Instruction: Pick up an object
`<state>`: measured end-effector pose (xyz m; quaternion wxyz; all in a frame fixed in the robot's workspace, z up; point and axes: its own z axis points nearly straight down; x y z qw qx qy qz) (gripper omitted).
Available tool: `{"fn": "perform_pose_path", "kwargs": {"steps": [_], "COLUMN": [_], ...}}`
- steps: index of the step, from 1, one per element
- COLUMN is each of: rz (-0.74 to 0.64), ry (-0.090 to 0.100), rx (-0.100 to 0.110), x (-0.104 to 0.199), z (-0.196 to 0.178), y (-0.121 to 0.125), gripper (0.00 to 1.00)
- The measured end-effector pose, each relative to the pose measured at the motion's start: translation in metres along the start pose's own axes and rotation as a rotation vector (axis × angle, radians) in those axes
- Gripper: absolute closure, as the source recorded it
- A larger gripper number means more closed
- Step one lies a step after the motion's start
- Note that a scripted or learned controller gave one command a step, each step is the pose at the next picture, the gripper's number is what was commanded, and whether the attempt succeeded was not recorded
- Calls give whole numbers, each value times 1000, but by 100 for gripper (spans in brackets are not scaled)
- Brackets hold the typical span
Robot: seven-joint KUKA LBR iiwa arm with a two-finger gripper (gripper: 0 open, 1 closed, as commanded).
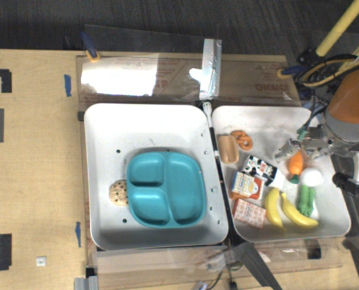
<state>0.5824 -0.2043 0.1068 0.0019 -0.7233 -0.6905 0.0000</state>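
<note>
You've got the end effector (304,142) just above the carrot (295,163) in the right bin (342,225), digits' state unclear. Nothing lifted yet imo; grasp + lift left.

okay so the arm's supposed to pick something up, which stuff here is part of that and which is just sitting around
Part of the job:
claw
carrot just below it
white ball
bananas
pretzel
small cartons

Just sitting around:
teal divided plate
cookie at its left edge
clear panel

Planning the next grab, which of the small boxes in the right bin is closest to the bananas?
The pink box, lying right beside the bananas; the other two boxes sit farther up.
</note>
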Motion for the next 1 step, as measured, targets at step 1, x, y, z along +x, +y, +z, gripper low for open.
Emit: {"fn": "perform_pose_path", "kwargs": {"steps": [1], "rz": [1], "ry": [-1], "rx": [2], "x": [0], "z": [-7], "y": [0], "gripper": [100]}}
